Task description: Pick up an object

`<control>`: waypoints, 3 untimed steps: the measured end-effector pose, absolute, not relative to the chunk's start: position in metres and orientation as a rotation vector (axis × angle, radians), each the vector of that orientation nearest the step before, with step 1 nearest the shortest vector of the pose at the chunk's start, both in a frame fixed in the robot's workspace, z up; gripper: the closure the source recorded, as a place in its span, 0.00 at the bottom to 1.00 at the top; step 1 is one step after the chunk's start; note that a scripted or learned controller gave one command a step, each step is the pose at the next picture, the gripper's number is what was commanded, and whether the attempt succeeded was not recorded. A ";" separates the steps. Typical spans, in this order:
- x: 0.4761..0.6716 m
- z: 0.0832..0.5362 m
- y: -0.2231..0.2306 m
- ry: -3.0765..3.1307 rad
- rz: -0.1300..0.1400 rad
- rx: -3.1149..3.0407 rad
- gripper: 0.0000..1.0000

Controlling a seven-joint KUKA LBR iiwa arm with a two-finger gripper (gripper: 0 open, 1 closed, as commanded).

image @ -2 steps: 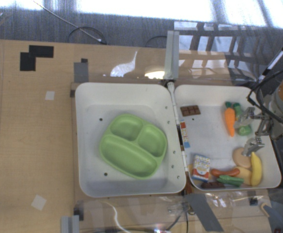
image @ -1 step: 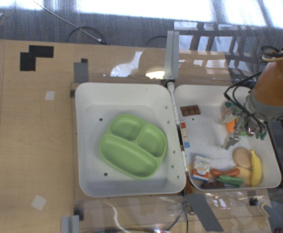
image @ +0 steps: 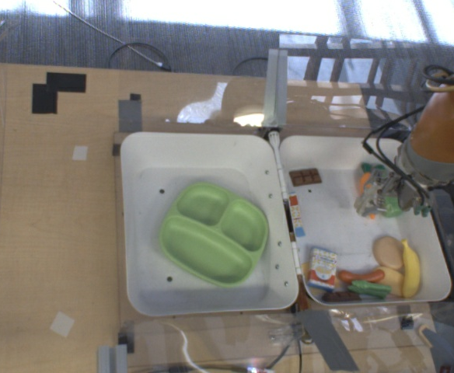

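Arm's orange band point(image: 445, 127) is in from the right, gripper point(image: 376, 196) down in the right bin point(image: 332, 158) near its upper right corner. Can't tell the gripper's state from here; metal parts and cables blur together, and something green and something orange sit right at it, too small to say whether either is held. Rest of the right bin: brown chocolate bar point(image: 305, 177) near the top left, well apart from the gripper; along the bottom, a small printed box point(image: 323, 266), a beige egg-like piece point(image: 387, 252), a yellow banana point(image: 410, 268) just beside it, and a cluster of red sausage point(image: 361, 275), green piece point(image: 370, 289) and a dark piece point(image: 340, 294) touching or nearly so. Left bin point(image: 145, 158) has a green divided plate point(image: 214, 231), three compartments, sitting flat roughly in the middle, rotated a bit. Wooden bench point(image: 48, 224) around both bins.
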State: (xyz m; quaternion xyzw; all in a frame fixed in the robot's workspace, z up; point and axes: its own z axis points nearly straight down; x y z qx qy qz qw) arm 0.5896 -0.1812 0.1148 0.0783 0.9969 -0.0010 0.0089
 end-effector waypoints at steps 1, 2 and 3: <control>0.538 0.220 -0.119 3.091 0.001 0.454 1.00; 0.554 0.264 -0.081 3.035 0.003 0.772 1.00; 0.500 0.267 -0.052 3.010 0.004 0.874 1.00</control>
